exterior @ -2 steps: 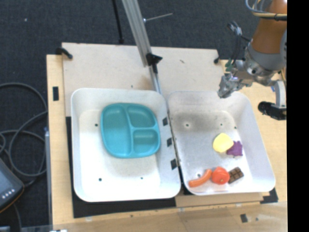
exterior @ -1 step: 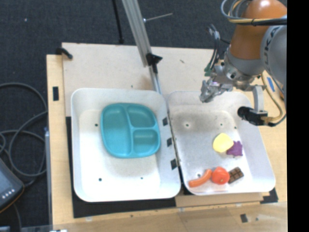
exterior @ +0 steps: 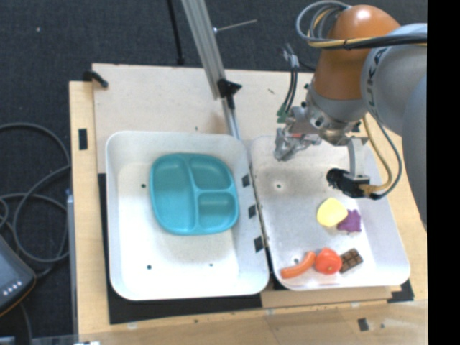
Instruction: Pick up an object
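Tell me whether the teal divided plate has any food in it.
Empty. The teal plate lies flat in the left bin, and all its compartments show bare teal; the toy foods lie in the right bin.

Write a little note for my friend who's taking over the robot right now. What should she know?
Claw: up over the far left corner of the right bin, carrying nothing.
Toys: yellow piece and purple piece touching near the bin's middle right; orange carrot, red tomato and brown block along the near edge.
Left bin: teal divided plate.
Done: nothing picked up yet.
Left: bring the claw to one toy, grab it, lift it.
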